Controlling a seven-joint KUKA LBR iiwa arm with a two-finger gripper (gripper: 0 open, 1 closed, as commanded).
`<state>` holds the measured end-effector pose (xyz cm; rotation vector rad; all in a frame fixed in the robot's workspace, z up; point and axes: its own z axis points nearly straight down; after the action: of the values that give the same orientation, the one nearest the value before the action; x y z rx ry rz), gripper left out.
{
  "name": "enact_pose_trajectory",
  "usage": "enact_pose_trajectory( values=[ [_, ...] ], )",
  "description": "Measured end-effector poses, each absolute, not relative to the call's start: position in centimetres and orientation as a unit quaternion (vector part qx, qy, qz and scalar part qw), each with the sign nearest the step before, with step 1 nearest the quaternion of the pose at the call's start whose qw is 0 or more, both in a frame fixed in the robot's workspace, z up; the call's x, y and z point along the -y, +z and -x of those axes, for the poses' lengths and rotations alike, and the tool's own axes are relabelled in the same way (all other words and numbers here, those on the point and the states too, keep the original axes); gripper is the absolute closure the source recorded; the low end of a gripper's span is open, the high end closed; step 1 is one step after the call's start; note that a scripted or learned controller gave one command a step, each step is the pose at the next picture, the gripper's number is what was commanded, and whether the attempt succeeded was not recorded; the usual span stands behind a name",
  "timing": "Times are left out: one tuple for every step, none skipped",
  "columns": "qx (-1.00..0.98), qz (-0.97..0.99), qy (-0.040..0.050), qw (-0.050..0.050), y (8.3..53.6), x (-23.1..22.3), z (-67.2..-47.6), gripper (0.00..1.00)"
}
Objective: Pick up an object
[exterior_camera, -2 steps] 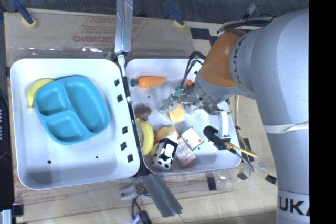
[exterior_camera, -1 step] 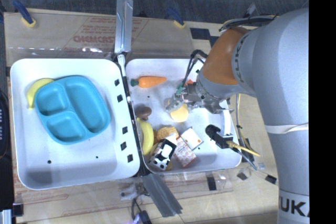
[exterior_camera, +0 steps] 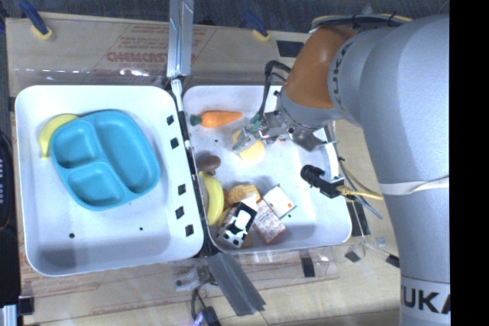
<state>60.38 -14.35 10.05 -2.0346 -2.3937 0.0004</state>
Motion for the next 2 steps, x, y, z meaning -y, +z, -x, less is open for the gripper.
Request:
enact_pose_trajectory(
  values=[
    [0.809,0.588,0.0,-0.001,9.3,16.3,-63.6,1.0],
    [0.817,0.576,0.0028,0.006,9.1,9.8,-65.5,1.0]
  ],
)
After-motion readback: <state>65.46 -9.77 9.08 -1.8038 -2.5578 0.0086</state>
